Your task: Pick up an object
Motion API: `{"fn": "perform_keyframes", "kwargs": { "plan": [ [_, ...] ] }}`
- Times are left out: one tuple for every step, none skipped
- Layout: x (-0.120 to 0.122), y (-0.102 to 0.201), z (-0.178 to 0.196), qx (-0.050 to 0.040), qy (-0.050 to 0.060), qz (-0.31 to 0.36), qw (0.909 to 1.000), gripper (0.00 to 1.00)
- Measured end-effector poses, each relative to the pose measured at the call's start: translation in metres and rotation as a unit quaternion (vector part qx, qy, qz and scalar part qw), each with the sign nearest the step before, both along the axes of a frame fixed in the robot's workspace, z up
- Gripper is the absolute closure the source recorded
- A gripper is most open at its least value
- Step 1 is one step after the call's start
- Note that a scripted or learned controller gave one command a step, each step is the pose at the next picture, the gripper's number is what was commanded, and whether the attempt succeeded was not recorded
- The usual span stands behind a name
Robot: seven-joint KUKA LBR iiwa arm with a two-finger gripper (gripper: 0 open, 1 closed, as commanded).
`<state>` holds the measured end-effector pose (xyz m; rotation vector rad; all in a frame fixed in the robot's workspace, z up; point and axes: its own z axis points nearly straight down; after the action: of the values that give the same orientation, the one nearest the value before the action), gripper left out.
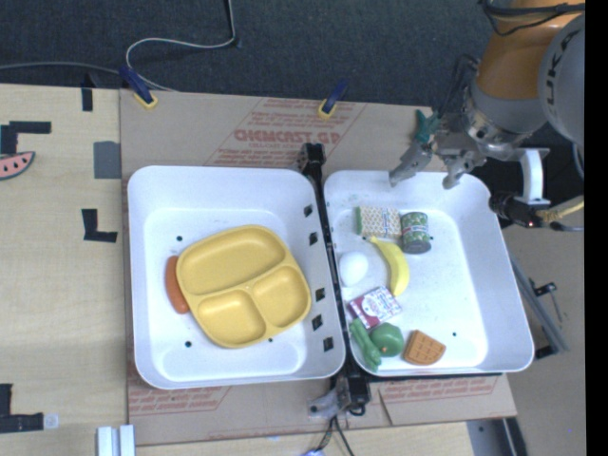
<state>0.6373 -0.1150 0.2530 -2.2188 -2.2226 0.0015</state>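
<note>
Two shallow white plastic bins sit side by side on the cardboard-covered bench (275, 131). The left bin (152, 255) carries a yellow three-compartment plastic tray (242, 283) near its centre, with an orange sausage-shaped toy (175, 286) tucked against the tray's left edge.

The right bin (494, 293) carries all remaining candidates for the pick. Near its left wall lie a white egg-shaped object (353, 268), a pink-and-white printed packet (376, 304) and a green toy vegetable (378, 339). Toward the far edge lie a flat checked packet with a green end (377, 221) and, just beside it, a small dark green can (414, 232). A yellow toy banana (394, 264) lies below the can, toward the bin's middle. A tan waffle-patterned piece (424, 348) sits near the front edge.

The gripper (425, 170) hangs over the far edge of the right bin, above the checked packet and the can. Its two fingers are spread apart with nothing between them.

Task status: no object has been lifted. Every object rests on a bin floor, and the gripper appears clear of all of them. Remaining steps, as judged from this position: select a target, most likely the packet or the can given their nearness; descend; close the fingers on it; raise it clear of the bin.
</note>
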Motion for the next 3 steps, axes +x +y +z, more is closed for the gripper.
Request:
{"fn": "perform_keyframes", "kwargs": {
  "plan": [
    [-0.054, -0.019, -0.097, 0.0003, 0.001, -0.001, 1.0000, 0.00],
    [-0.073, -0.013, -0.167, -0.0008, -0.002, -0.001, 1.0000, 0.00],
    [-0.073, -0.014, -0.157, -0.0016, -0.003, -0.001, 1.0000, 1.00]
  ]
}}
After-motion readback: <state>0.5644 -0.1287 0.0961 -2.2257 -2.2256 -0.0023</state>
